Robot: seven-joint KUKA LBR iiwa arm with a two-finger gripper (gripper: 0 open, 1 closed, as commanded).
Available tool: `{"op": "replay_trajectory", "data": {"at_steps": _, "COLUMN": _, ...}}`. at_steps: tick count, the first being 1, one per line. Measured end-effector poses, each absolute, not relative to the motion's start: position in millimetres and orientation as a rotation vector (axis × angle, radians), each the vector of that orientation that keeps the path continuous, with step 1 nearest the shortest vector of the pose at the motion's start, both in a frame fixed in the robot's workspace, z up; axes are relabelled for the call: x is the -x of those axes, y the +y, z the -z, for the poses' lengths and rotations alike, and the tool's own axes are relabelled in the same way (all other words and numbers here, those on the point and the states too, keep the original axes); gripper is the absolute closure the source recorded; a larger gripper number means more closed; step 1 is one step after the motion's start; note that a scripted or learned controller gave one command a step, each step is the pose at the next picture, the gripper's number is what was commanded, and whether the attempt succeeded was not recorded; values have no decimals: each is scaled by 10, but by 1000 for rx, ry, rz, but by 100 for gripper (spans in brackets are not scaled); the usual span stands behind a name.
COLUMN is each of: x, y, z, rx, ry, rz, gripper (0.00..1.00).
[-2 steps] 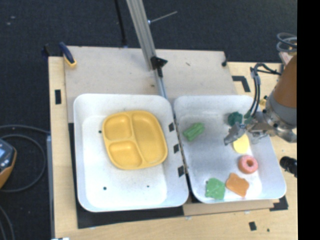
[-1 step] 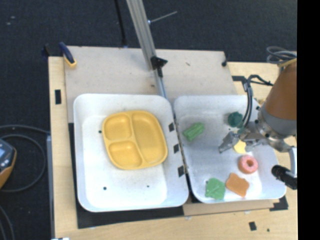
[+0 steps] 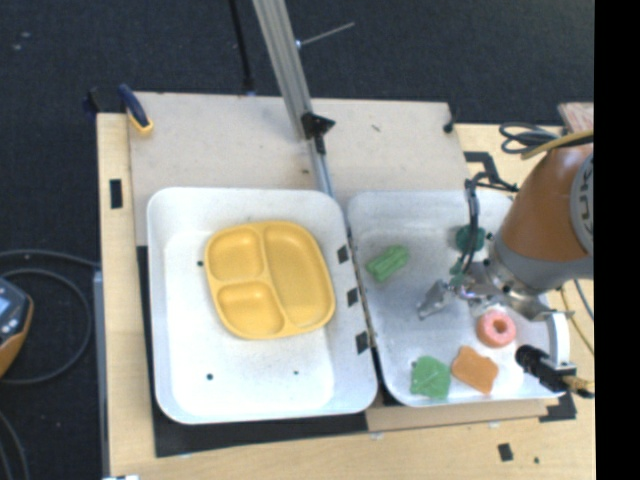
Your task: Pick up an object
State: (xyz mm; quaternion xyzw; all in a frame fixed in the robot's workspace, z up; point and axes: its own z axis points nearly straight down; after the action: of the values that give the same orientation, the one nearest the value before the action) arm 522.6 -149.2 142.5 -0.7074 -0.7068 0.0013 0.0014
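- Nearest the lower edge of the frame, in the right bin [image 3: 400, 218], lie two small pieces side by side: a green block [image 3: 431, 377] with a ragged outline and an orange wedge [image 3: 475, 369] just right of it. Both look like light toy food, probably foam or soft plastic; each should give a little under a squeeze, and the wedge offers flatter sides for a pinch across its short width.
- Just above the wedge sits a pink ring [image 3: 496, 328], doughnut-shaped and lying flat. It looks light and smooth; a finger through the hole with the other outside the rim seems the surest hold, since a pinch across the whole ring could slip.
- The gripper [image 3: 436, 300] hangs over the middle of the right bin, left of the pink ring. Its fingers appear spread, with nothing between them.
- Further up and to the left, near the bin divider, lies a green ridged piece [image 3: 386, 263], well apart from the rest. It lies at a slant, so gripping across its narrow width looks easiest.
- In the left bin [image 3: 170, 268], a yellow compartment tray [image 3: 268, 278] lies flat; stiff and wide, hard to pinch except at the rim.
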Motion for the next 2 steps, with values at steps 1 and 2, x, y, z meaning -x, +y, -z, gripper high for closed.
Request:
{"op": "replay_trajectory", "data": {"at_steps": 1, "x": -5235, "y": -1502, "z": -999, "rx": 2225, "ry": -2222, "rz": 1, "gripper": 0}}
{"op": "replay_trajectory", "data": {"at_steps": 2, "x": -5256, "y": -1503, "z": -1142, "rx": 2231, "ry": -2219, "rz": 10, "gripper": 100}}
